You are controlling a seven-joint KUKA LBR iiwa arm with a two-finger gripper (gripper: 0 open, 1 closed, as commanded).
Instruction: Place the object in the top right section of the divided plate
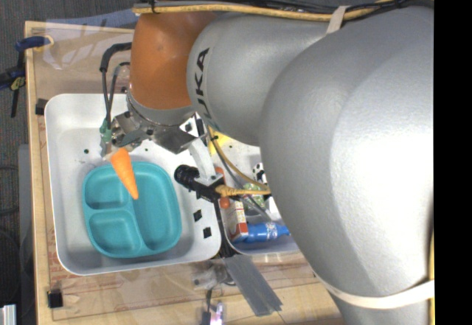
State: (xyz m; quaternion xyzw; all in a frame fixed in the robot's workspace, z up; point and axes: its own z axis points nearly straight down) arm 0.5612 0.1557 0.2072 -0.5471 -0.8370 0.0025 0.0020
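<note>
On the counter (44, 272), the left white bin (63, 132) carries one teal divided plate (133, 214) with three sections. One orange carrot (125, 172) lies tilted across the plate's far edge, its thick end just under the gripper (112, 141); whether the jaws pinch it cannot be told, since the wrist hides them. The grey arm (324, 132) with its orange band (158, 58) blocks most of the right bin (247, 248), where a blue object (264, 232) and a red-labelled item (239, 222) peek out beside yellow cabling (236, 189).
</note>
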